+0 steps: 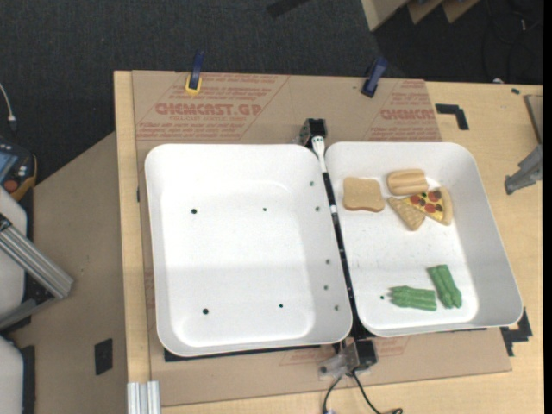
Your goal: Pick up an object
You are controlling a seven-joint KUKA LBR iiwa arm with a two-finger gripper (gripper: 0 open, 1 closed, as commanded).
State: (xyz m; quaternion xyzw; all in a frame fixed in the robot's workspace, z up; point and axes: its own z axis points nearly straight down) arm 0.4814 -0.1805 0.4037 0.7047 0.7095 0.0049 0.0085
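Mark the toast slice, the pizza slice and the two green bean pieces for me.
toast slice (363,195), camera view, middle of its tan face.
pizza slice (430,203), camera view, on the red topping.
green bean pieces (413,297), camera view, middle of the left piece.

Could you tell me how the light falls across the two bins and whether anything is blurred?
In the camera view, a brighter band crosses the left bin, its lower half dimmer; the right bin is evenly lit; the toy foods, such as the pizza slice, look slightly soft.
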